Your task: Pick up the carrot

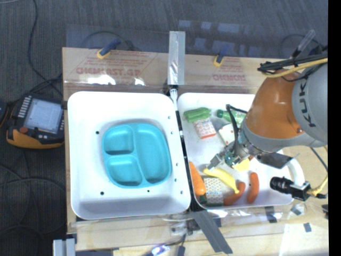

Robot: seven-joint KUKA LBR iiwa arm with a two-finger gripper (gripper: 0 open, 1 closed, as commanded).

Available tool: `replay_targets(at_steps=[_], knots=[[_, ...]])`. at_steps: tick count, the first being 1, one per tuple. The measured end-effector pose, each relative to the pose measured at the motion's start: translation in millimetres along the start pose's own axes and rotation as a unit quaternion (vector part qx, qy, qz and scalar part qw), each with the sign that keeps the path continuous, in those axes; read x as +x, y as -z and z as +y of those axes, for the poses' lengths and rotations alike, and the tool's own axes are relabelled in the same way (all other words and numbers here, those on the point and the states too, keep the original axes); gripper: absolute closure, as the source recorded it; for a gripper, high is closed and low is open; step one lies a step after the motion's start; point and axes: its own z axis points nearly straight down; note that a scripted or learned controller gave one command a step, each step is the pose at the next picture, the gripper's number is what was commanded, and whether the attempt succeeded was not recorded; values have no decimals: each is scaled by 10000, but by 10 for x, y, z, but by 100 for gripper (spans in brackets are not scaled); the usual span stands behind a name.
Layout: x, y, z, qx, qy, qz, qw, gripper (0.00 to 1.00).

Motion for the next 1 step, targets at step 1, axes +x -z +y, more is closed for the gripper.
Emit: replay_targets(at_steps=[1], knots=[[406, -2, 215, 3, 897, -3, 9960, 100]])
